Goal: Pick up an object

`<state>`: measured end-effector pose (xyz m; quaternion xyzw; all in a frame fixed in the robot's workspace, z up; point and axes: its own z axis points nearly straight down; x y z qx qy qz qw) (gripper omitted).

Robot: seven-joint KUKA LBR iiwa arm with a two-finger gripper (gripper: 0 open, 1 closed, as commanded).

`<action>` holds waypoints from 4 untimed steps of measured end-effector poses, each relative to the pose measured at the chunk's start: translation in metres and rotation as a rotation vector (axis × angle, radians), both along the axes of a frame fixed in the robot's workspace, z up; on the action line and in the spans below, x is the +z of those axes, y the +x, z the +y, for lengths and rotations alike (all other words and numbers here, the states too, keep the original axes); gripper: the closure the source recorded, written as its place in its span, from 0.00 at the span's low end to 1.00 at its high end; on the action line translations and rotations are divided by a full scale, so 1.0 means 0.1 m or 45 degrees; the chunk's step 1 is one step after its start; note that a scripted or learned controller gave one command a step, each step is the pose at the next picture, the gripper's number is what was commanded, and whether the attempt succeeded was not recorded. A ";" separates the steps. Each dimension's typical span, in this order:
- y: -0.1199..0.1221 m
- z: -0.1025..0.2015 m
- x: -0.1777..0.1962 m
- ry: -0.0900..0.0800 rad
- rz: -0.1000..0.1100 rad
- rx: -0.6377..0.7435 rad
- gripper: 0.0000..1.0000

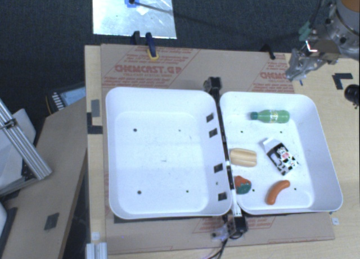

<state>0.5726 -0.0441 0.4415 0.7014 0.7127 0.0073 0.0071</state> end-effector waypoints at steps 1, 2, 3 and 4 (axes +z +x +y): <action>-0.65 0.53 -0.34 0.003 0.028 -0.008 1.00; -0.19 1.15 0.15 0.003 0.014 -0.007 1.00; -0.51 -0.07 -0.82 -0.004 0.035 -0.034 1.00; -0.21 0.77 0.06 0.003 0.009 -0.004 1.00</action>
